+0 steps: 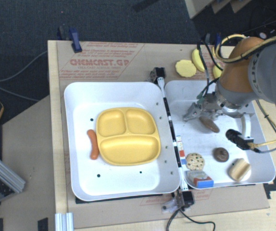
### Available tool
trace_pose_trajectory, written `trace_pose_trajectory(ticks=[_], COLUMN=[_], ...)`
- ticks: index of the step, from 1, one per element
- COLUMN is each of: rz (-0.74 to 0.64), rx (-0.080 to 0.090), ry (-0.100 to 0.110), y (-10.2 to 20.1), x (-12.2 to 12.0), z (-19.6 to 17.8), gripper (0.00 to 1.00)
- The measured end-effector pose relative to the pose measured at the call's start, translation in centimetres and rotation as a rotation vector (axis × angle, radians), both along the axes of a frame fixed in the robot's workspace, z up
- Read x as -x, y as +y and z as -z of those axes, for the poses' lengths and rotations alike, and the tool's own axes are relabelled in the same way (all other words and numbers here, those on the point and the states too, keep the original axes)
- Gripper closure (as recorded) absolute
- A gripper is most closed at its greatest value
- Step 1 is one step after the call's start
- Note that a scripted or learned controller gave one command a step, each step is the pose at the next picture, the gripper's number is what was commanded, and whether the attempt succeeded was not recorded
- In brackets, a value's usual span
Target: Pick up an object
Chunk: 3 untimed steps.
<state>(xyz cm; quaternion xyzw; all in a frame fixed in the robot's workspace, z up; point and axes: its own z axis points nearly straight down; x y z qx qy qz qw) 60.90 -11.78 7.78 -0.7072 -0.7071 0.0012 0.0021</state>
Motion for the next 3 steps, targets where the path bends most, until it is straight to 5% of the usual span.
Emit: trace_pose_trajectory(ticks=[1, 3], rz=[0.003, 0.004], rx=[0.003, -0.001], ry=[-0.006, 0.003], y=[-4.4, -6.0], x=[0.3, 13.2], z=[-0.7, -0.6], gripper=[0.00, 0.00])
